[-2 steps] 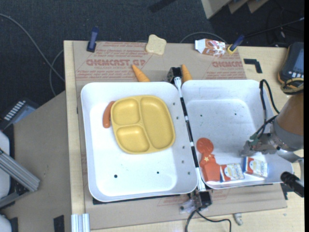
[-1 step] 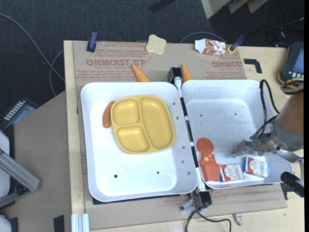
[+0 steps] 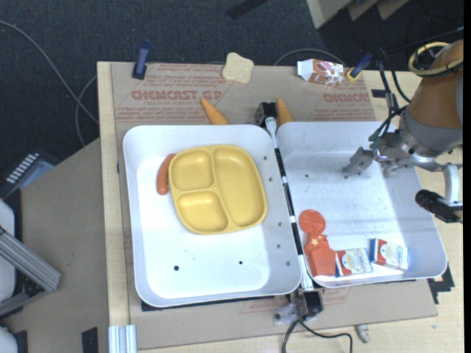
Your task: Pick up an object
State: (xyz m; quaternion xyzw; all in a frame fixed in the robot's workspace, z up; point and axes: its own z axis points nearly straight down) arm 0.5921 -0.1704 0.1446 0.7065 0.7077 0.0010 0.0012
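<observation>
**Pick not yet made**

Candidate objects, a red carton [image 3: 321,257] and two small packets [image 3: 388,254], lie at the near edge of the right bin [image 3: 331,160]. The gripper [image 3: 358,163] hovers well apart from them over bare floor, fingers spread, grasping nothing. Approach, descent and lift all remain.

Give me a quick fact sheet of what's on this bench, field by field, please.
left bin: yellow divided tray, orange-red sausage-shaped piece beside it
right bin: red round piece, red carton, two small cartons near the front edge
arm: grey with orange band, reaching over the right bin
gripper: above bare bin floor, holding nothing visible
behind the bins: slice of toy bread, small carton, two carrot-like pieces
</observation>
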